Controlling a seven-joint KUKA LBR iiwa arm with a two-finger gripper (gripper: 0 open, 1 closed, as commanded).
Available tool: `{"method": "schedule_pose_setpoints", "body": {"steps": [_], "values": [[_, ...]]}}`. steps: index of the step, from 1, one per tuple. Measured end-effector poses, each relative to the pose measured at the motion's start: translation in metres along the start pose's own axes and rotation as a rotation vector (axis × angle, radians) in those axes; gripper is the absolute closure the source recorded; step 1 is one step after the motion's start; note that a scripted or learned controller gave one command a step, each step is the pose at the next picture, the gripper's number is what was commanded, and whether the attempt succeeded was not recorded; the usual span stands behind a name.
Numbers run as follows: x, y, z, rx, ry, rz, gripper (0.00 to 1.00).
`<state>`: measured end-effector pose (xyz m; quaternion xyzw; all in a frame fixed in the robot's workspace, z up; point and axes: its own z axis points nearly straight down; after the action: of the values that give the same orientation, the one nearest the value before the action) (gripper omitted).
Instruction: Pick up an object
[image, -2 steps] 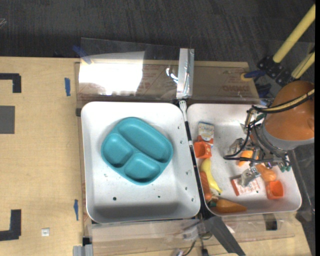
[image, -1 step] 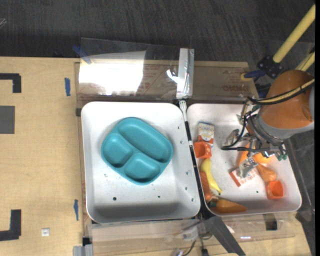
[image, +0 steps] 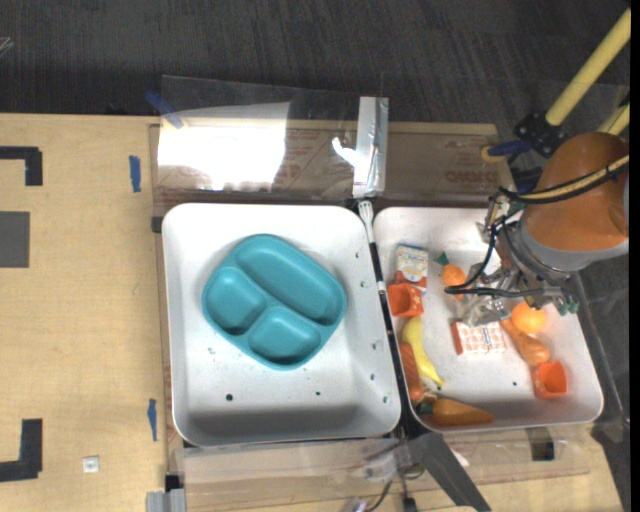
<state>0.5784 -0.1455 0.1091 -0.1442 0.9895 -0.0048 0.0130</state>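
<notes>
The pincer hangs low over the middle of the right bin, amid cables; whether it is parted or closed on anything cannot be made out. Directly beneath it lies a small red-and-white carton, its long axis running across the bin, slightly tilted. Just right of that sits an orange ball, with an orange cup nearer the bin's front right corner. A banana lies along the bin's left wall, its long axis running front to back, and a carrot lies along the front edge, tip toward the right. A second carton stands near the back left corner.

The left bin carries one teal divided plate, three compartments, near its centre. Two white bins rest on a tan wooden bench, with dark floor behind it.
</notes>
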Motion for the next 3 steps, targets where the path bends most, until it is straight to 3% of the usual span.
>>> {"method": "schedule_pose_setpoints", "body": {"steps": [1, 2, 3], "values": [[-0.050, 0.037, 0.020, -0.010, 0.012, -0.105, 1.00], [-0.070, 0.105, -0.091, -0.010, 0.006, 0.037, 1.00], [-0.132, 0.112, -0.136, -0.012, 0.009, -0.162, 1.00]]}}
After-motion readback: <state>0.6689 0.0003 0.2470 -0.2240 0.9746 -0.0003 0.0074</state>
